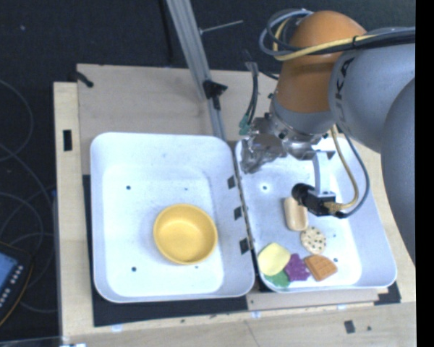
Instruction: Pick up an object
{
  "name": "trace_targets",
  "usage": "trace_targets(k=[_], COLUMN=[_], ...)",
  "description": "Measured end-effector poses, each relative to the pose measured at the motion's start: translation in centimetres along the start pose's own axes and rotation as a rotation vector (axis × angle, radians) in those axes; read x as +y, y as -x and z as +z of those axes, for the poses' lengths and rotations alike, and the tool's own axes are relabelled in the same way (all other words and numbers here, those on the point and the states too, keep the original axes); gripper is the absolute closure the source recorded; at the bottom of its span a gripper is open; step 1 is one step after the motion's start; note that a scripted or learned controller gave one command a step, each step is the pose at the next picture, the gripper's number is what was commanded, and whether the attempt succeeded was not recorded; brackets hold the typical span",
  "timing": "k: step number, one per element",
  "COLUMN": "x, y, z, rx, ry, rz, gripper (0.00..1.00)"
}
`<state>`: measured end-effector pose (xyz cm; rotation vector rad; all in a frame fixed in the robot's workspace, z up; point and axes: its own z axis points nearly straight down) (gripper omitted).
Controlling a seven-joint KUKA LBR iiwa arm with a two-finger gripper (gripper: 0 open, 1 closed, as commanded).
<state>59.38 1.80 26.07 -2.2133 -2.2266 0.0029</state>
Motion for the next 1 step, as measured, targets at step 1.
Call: trace_targets(k=[1], x=[0.02], y=[-4.76], z=[0.10], rx=[0.000], ry=[0.004], rz=[-0.001], gripper=[1.00])
